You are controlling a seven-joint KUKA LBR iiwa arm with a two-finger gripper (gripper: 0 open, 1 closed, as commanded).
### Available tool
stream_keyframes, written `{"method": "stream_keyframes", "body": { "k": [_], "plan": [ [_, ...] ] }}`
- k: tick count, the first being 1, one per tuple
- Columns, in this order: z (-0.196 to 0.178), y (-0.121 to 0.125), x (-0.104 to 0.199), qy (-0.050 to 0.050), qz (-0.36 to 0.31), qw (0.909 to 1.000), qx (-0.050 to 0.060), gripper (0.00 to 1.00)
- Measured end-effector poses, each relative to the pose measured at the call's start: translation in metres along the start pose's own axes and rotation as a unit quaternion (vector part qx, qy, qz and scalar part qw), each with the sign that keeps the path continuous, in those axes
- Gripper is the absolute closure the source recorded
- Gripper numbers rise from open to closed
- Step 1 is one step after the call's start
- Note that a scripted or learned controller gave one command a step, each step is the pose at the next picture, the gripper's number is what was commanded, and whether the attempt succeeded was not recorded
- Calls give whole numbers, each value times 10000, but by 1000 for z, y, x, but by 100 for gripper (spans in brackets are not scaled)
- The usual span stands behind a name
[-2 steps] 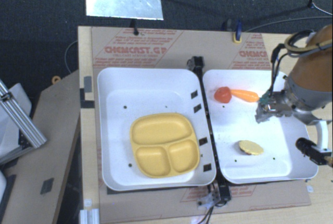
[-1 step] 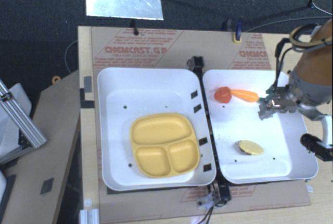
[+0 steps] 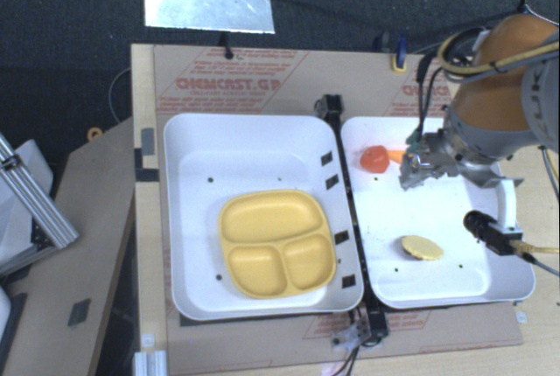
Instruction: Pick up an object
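Note:
A small red-orange object [image 3: 376, 159] lies near the back left of the right bin [image 3: 385, 278]. A flat yellow disc [image 3: 422, 248] rests nearer the front of the same bin. My gripper [image 3: 415, 175] hangs over the right bin's back part, just right of the red-orange object and above the disc. Nothing shows between its tips. A yellow tray [image 3: 276, 241] with three compartments lies in the left bin [image 3: 188, 191].
A black divider [image 3: 343, 191] with clips runs between the two bins. The arm's grey body and orange band [image 3: 503, 86] cover the right bin's back right corner. A cardboard sheet [image 3: 245, 77] lies under both bins.

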State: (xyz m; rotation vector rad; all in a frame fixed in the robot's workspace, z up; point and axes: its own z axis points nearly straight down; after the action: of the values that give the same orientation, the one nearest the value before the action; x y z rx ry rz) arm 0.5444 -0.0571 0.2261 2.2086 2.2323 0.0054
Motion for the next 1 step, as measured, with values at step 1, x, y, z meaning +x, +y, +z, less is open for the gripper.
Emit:
{"method": "stream_keyframes", "body": {
  "k": [1],
  "plan": [
    [0,12,63,3,-5,10000,1,100]
  ]
}}
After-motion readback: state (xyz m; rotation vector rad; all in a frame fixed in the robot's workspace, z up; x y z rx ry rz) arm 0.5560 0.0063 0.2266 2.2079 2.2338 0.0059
